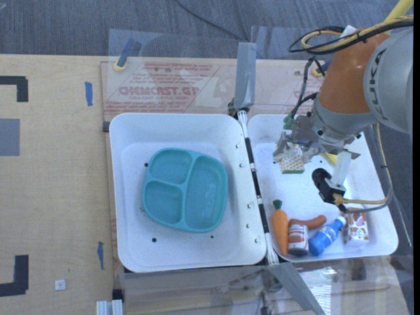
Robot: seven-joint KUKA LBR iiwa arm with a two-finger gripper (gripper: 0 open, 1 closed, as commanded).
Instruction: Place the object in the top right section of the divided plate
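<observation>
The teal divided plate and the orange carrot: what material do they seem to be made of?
The teal divided plate looks like moulded plastic with a smooth, matte finish: its colour is even and its ridges and corners are rounded. The orange carrot seems to be a plastic toy, judging by its uniform colour and faint sheen, though it is too small to be sure.

- This is a robotics lab or test cell, not a home.
- A wooden surface (52, 195) carries black corner markers (14, 88) and bits of blue tape (88, 93), as used for lining things up.
- Two white bins (125, 195) sit fixed side by side on it.
- A grey and orange industrial arm (357, 77) trails yellow and black cables (328, 38).
- Grey office-type carpet (98, 5) covers the floor, with a loose cable (197, 12) across it.
</observation>
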